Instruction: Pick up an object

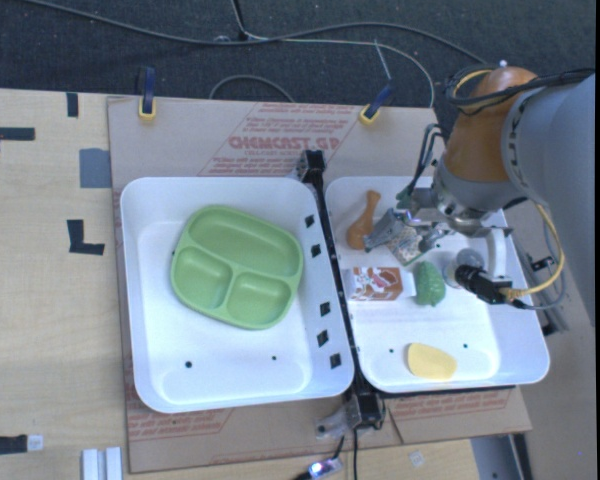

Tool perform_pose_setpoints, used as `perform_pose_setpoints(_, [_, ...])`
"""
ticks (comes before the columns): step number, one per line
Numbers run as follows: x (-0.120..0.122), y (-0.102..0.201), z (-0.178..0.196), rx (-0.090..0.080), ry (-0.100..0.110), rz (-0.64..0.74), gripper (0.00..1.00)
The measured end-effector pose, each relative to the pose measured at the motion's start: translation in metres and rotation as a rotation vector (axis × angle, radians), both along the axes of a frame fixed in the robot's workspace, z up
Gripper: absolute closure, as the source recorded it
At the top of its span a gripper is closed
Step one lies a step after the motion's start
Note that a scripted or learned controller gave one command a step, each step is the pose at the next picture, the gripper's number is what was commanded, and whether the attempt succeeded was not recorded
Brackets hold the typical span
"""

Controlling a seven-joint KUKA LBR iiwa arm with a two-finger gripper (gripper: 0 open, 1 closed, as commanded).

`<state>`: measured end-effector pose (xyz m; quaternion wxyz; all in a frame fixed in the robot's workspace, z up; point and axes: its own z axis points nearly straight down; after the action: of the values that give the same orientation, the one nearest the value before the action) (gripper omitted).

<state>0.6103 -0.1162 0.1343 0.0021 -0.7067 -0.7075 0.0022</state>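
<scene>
My gripper (pixel 405 236) hangs over the upper middle of the right bin (pixel 520 353), its metal fingers pointing left and down. A brown drumstick-shaped toy (pixel 363 222) lies just left of the fingertips. Below them lies a flat red and white packet (pixel 377 283), with a green lumpy toy (pixel 429 284) beside it on the right. A yellow oval piece (pixel 431 361) rests near the bin's front edge. I see nothing held between the fingers.
The left bin (pixel 150 368) holds a green divided tray (pixel 238 265). A black divider with clips (pixel 325 268) runs between the bins. The arm's orange band (pixel 480 133) and cables (pixel 525 288) cover the right bin's far right side.
</scene>
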Motion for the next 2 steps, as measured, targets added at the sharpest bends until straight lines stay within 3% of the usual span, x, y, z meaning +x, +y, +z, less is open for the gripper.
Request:
perform_pose_setpoints(1, [0.001,-0.002,-0.048,-0.007,-0.011,-0.001,0.0])
perform_pose_setpoints(2, [0.004,-0.002,-0.034,-0.008,-0.019,0.0,1.0])
